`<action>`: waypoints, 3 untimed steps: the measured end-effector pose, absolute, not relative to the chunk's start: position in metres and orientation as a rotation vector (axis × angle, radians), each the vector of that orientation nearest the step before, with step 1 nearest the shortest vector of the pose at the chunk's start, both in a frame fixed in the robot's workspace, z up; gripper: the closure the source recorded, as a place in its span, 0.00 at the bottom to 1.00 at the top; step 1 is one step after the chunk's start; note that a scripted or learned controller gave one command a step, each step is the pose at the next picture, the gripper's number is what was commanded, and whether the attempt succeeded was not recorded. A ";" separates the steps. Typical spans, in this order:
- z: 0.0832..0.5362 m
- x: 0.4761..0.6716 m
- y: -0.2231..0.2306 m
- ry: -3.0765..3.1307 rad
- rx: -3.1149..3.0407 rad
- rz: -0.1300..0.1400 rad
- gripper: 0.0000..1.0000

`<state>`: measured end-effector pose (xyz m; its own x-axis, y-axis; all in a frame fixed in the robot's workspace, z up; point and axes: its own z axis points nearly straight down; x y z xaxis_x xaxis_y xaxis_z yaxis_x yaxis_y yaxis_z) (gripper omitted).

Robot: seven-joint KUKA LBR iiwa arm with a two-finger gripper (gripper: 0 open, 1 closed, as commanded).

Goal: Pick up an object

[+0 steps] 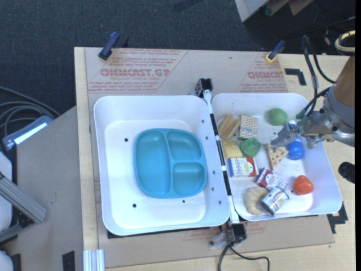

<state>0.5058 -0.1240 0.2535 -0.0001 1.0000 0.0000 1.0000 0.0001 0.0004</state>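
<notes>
While toys (251, 147) fill right bin (330, 199), left bin (113, 202) holds plate (169, 162)

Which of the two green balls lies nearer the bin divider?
The darker green ball, beside the yellow block; the lighter one sits farther right, toward the back.

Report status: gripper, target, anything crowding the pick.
Gripper low in right bin, at blue ball; grasp unconfirmed. Cracker and green ball close by.
</notes>
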 end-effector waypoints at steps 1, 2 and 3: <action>0.160 0.483 -0.103 2.222 2.223 -0.002 0.00; 0.087 0.481 -0.101 2.214 2.217 0.006 0.00; 0.118 0.544 -0.143 2.219 2.220 0.001 0.00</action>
